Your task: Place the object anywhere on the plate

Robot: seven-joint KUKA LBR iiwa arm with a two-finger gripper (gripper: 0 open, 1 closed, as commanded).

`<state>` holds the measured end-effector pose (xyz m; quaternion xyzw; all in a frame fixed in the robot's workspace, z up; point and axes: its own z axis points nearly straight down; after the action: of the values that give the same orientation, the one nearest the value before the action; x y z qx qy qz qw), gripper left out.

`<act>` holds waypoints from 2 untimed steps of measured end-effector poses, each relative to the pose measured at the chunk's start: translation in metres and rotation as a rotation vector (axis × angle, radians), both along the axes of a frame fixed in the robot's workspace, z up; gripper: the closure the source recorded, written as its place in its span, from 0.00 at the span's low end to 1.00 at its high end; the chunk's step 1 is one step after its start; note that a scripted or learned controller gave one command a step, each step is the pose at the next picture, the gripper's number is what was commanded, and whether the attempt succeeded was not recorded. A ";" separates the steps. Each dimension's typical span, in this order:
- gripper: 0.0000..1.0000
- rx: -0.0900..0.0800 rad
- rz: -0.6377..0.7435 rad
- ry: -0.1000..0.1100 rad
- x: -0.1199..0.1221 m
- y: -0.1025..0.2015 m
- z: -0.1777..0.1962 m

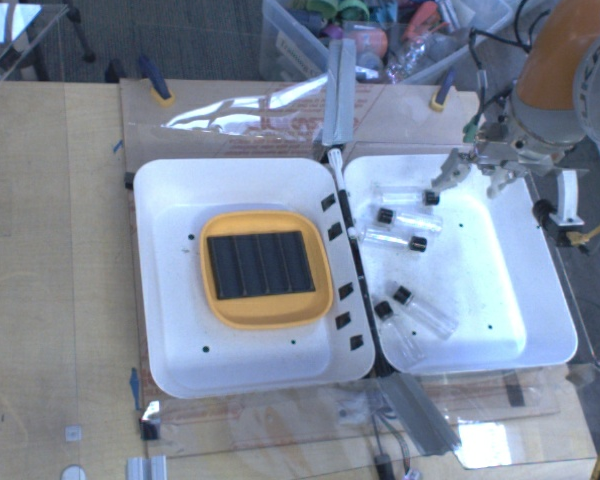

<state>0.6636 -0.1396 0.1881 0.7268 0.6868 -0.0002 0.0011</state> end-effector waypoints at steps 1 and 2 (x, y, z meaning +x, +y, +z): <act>0.00 0.000 0.029 -0.001 -0.014 -0.075 0.136; 1.00 -0.003 0.037 -0.003 -0.012 -0.071 0.146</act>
<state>0.6519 -0.2108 0.3342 0.7141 0.7001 -0.0003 0.0031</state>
